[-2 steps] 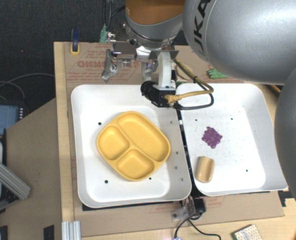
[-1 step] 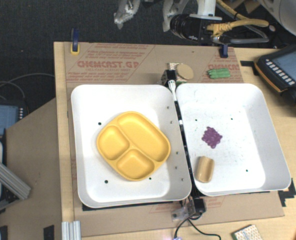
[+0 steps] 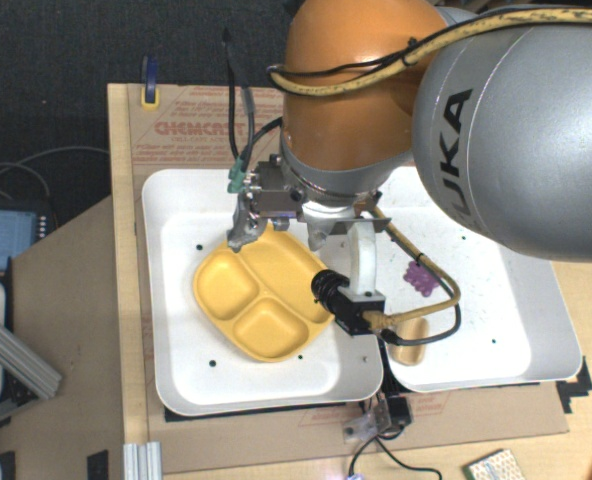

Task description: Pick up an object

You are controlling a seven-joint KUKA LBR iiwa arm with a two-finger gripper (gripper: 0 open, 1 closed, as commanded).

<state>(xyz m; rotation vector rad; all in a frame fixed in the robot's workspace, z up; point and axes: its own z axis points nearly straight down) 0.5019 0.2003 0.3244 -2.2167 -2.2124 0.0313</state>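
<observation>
Bench carries a brown cardboard sheet (image 3: 191, 118) with two shallow white bins side by side on it. Left bin (image 3: 171, 268) holds a yellow divided tray (image 3: 259, 298), three compartments, lying flat near the bin's middle. Right bin (image 3: 506, 308) holds a small purple piece (image 3: 420, 278) near its left wall and a tan object (image 3: 408, 349) at its near left corner, partly behind a cable. Arm comes in from the right, orange band over the far side of the bins. Gripper (image 3: 248, 230) sits low at the tray's far left edge, apparently touching it. Jaw state: cannot tell, the wrist blocks it.
</observation>
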